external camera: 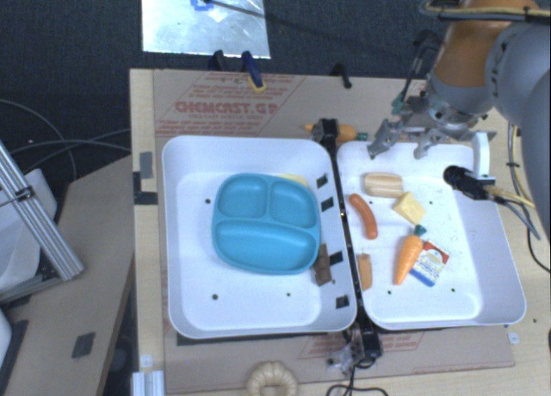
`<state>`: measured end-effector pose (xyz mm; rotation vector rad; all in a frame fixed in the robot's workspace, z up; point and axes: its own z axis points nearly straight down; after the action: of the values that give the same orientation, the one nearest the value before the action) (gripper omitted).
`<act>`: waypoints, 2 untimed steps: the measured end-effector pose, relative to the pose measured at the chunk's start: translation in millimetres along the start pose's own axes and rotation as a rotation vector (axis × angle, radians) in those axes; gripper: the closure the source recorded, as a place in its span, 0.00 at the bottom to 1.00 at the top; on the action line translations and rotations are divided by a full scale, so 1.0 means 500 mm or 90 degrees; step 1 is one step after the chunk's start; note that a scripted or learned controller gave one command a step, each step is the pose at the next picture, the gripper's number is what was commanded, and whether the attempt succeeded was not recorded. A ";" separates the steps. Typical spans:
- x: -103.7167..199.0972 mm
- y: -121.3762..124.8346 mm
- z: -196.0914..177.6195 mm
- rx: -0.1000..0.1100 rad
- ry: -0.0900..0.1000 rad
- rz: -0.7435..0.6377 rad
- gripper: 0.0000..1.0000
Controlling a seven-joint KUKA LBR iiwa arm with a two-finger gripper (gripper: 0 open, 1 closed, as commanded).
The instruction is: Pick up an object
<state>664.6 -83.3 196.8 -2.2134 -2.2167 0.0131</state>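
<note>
Where the arm [491, 50] enters at the upper right, its grey and orange body is cut off by the frame edge, and cables cross in front of it. Its gripper [403, 139] hangs over the far rim of the right bin [495, 248], with two grey fingers [382, 139] spread well apart and nothing between them. Inside the right bin, nearest the gripper, lies a tan bread roll [383, 184]; just beyond it from the gripper sits a yellow cheese wedge [410, 209], and a sausage [364, 215] lies towards the divider [340, 213] between the bins. Farther from the gripper, a carrot [408, 256] rests against a small packet [430, 264] whose print is too small to read. A small orange-brown piece [365, 271] by the divider is hard to identify, as is a brown thing [323, 267] just across it in the left bin [194, 300]. A blue tray [265, 222] with three compartments fills the middle of the left bin, half hiding something pale yellow [295, 180] behind it. An orange object [345, 133] pokes out behind the top of the divider, mostly hidden. On the cardboard [232, 106] behind the left bin, red lettering reads roughly "CHEMCAST GP".
</note>
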 end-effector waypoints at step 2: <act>-0.013 -0.007 0.078 -0.009 -0.001 0.000 0.00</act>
<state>660.4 -89.7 157.9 -2.2214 -2.2239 -0.0005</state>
